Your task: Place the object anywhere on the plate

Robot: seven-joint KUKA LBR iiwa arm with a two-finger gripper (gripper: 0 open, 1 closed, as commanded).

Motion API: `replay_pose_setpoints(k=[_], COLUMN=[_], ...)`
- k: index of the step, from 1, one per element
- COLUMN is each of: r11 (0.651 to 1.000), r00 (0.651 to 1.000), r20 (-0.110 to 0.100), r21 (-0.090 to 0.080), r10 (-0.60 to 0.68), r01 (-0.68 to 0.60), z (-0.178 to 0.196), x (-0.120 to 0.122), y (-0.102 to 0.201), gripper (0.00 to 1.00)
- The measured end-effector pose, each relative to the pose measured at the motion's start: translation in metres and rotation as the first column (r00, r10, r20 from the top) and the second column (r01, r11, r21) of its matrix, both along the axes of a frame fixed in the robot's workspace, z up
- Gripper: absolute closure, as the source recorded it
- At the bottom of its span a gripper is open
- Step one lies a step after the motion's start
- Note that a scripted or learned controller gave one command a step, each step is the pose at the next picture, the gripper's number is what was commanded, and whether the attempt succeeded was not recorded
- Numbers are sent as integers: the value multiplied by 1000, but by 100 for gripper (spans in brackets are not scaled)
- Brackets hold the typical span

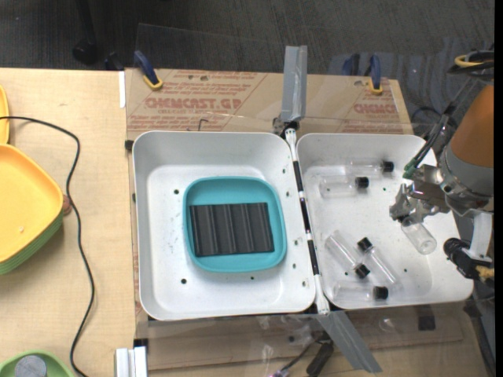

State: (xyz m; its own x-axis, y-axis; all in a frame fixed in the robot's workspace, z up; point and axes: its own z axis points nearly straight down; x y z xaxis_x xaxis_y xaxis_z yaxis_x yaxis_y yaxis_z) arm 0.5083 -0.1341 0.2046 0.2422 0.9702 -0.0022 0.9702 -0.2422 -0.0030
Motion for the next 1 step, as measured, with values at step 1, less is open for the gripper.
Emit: replay_pose_setpoints(k=[1], r11=[1000], r00=[1000], r20=[0], r21=[0], r10=[0], r01=[0], z=[0], x=[0], y=[0], gripper=[0])
